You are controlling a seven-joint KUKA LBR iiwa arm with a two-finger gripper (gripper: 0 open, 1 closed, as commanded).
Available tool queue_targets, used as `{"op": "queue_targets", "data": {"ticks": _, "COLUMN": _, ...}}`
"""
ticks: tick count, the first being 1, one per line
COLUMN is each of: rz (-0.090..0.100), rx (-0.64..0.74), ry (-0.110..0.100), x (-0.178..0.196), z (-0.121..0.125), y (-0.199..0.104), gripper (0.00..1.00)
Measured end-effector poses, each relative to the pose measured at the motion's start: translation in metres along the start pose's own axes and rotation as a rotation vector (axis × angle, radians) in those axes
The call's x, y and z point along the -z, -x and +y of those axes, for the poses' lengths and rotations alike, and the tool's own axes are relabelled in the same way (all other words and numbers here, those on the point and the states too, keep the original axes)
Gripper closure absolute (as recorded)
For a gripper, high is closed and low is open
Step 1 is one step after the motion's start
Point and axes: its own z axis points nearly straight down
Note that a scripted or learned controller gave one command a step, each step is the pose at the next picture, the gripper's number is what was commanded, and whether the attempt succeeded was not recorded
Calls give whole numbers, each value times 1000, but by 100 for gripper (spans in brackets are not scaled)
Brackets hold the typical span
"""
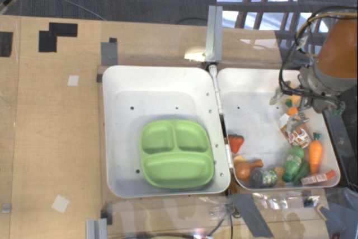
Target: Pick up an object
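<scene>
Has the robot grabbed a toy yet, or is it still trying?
Not yet, as far as the picture shows. Done: the arm has reached over the right bin. In hand: its end effector hangs just above the small packet, with no toy seen in it. Left: grabbing and lifting one. The carrot, strawberry and the other toys lie in the bin, and the green tray sits in the left bin.

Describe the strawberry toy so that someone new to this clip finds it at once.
Start at the right bin, the one crowded with toy food. Along its left wall, just past the divider from the bin holding the green tray, lies the strawberry. It is small, red and green-topped, and sits apart from the pile, above the brown piece.
</scene>
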Motion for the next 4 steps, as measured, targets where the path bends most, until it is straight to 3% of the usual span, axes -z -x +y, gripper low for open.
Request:
{"op": "queue_targets", "data": {"ticks": 1, "rz": -3, "rx": -62, "ry": 0, "x": -51, "z": 0, "y": -39, "gripper": 0}}
{"op": "queue_targets", "data": {"ticks": 2, "rz": -13, "rx": -184, "ry": -6, "x": -48, "z": 33, "y": -87, "gripper": 0}}
{"op": "queue_targets", "data": {"ticks": 3, "rz": -9, "rx": -162, "ry": 2, "x": -49, "z": 104, "y": -25, "gripper": 0}}
{"op": "queue_targets", "data": {"ticks": 4, "rz": -6, "rx": -220, "ry": -1, "x": 29, "z": 41, "y": 56, "gripper": 0}}
